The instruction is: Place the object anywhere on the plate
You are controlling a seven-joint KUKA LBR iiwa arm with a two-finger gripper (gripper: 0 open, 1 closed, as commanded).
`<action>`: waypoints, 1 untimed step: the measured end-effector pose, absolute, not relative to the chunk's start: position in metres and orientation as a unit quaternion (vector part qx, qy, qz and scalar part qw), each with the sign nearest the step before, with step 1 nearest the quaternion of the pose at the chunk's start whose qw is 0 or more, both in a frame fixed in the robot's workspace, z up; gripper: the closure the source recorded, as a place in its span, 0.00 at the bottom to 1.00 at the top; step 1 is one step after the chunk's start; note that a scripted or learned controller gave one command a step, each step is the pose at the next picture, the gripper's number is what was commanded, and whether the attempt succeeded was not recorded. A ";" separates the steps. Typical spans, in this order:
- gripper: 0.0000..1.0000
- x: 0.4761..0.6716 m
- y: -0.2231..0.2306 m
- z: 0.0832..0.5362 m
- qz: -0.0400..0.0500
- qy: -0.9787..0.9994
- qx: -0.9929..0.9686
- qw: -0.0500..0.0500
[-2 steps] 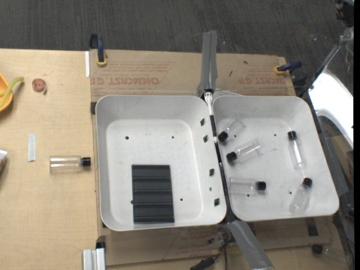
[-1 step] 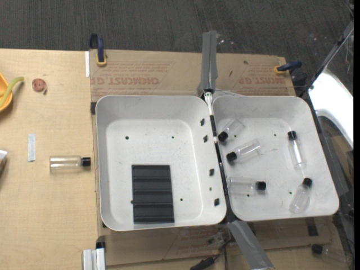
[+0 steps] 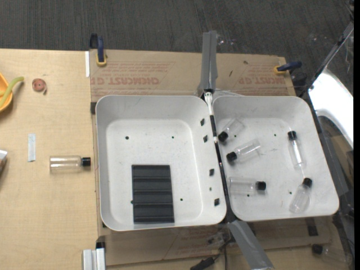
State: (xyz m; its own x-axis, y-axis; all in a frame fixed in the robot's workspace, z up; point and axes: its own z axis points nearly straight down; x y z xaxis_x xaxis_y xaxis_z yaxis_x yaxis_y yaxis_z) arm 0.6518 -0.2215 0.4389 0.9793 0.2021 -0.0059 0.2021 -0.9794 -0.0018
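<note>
Well, capped clear vials [image 3: 244,151] lay loose in the right bin [image 3: 270,107]; plate [image 3: 152,194] sat near in the left bin [image 3: 115,122]; vials looked light, stiff, slick, roll-prone; best gripped across mid-body.

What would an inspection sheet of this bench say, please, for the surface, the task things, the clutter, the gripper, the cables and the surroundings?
Surface: wooden bench, cardboard sheet, left bin and right bin side by side.
Job's things: five clear vials with black caps in the right bin; black ribbed plate in the left bin.
Clutter: one more vial on the bench, outside the bins.
Grippers: nothing seen.
Cables: nothing seen.
Surroundings: dark floor; clamps on the cardboard's far edge.
</note>
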 end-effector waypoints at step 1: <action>0.00 0.650 -0.221 0.439 0.003 -0.107 -0.994 0.001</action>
State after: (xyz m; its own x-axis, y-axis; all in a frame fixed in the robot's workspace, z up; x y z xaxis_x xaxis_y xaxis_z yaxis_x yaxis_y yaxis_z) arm 0.6501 -0.2213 0.4389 0.9772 0.2123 -0.0062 0.2123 -0.9772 -0.0022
